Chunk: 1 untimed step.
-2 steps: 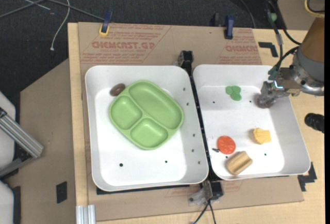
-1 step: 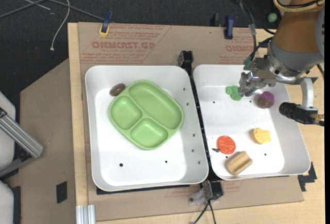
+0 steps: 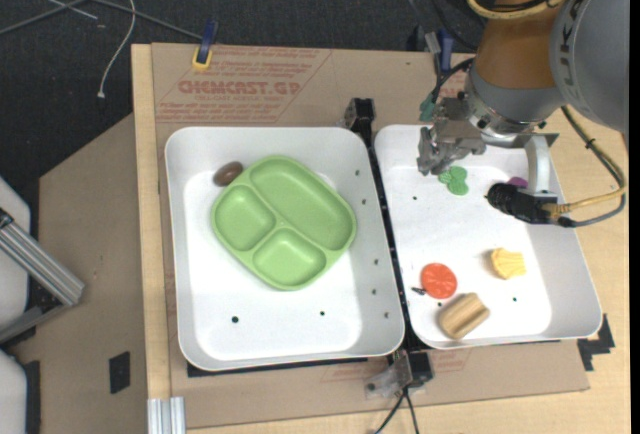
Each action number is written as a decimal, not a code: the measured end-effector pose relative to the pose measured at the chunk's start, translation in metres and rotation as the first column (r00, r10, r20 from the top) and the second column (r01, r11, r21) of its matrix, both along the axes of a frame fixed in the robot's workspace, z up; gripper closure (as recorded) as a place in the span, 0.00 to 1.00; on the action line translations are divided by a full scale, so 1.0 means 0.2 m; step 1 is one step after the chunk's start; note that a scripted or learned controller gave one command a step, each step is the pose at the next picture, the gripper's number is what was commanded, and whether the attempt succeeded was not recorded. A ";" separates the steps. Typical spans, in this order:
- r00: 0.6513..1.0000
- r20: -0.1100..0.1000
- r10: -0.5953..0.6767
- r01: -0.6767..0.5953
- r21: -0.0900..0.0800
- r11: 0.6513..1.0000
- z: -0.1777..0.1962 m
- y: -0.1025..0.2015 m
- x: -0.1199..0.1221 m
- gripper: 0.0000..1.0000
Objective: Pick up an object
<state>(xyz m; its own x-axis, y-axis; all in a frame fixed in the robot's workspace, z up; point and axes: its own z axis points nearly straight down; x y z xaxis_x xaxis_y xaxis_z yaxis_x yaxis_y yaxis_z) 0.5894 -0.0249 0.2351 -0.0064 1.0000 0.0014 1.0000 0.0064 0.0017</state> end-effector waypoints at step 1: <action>1.000 0.001 -0.001 0.001 0.000 1.000 -0.05 0.27 0.14 1.00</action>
